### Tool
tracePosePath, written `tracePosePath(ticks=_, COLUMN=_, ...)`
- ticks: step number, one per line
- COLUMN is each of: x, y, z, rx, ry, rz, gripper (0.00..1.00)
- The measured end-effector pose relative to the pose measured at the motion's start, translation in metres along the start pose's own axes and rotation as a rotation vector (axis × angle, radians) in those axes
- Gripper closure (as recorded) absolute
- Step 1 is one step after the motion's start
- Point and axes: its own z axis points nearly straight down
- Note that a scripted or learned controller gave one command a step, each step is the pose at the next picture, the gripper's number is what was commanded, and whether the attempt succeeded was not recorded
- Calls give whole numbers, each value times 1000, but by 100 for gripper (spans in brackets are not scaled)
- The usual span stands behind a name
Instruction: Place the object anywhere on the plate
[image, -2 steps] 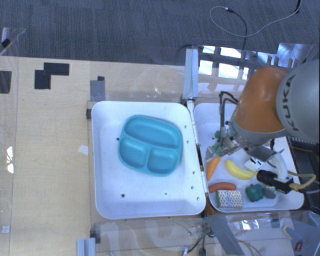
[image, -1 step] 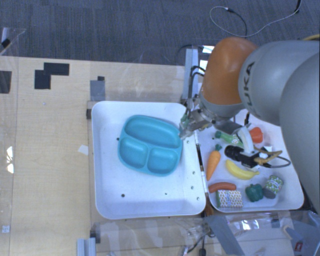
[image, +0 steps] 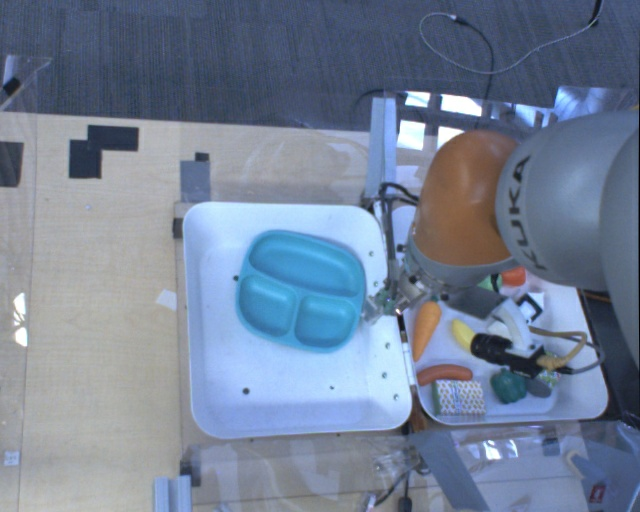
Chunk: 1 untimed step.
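A blue divided plate (image: 300, 290) lies in the left white bin (image: 285, 400), towards its back right. My gripper (image: 385, 300) hangs at the plate's right edge, over the wall between the two bins, under the orange-banded wrist. I see nothing clearly held in it. In the right bin (image: 588, 398) lie an orange carrot (image: 427, 326), a red sausage (image: 444, 374), a yellow piece (image: 463, 332), a dark green piece (image: 508, 386) and a small patterned box (image: 460, 398).
The arm's big grey and orange body covers the back half of the right bin. A red-orange item (image: 514, 278) peeks out beside it. The left bin's floor in front of the plate is bare white. Metal posts stand behind the bins.
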Motion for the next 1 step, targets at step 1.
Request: tracePosePath(ticks=1, x=-2, y=-49, z=0, rx=-1, ry=-1, rz=-56, gripper=100)
